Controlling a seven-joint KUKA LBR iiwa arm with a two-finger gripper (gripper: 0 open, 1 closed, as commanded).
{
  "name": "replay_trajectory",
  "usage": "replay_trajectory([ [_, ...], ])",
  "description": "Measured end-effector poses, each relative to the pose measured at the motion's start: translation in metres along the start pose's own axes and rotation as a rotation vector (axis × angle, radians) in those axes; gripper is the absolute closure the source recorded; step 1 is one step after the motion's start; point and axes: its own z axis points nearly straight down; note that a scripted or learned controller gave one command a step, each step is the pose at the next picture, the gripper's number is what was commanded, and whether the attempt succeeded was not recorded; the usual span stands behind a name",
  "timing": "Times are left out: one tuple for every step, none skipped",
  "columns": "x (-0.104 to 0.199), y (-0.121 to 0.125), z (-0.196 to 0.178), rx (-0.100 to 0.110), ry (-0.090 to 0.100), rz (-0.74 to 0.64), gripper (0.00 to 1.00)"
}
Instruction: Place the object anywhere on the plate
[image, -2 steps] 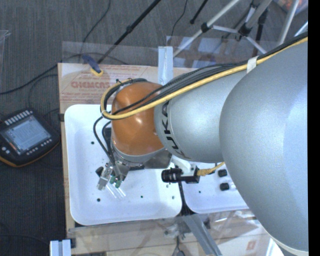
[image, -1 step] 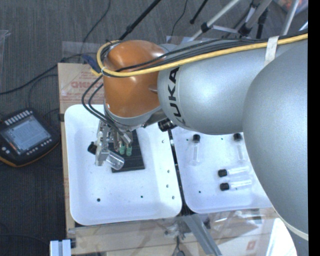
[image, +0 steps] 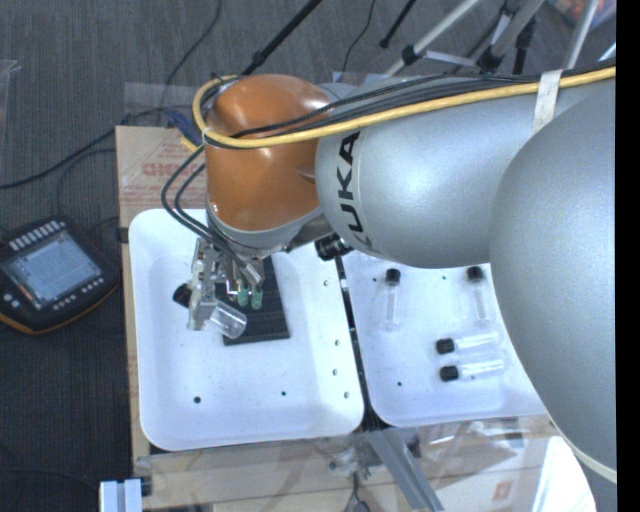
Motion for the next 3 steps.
replay_trajectory([
  [0.0,0.002,-0.007,-0.003,0.003,0.0,1.0],
  [-0.062,-0.002,0.045,0.005,-0.001,-0.332,1.0],
  [-0.124,0.0,0.002,0.004,-0.004,-0.612,1.0],
])
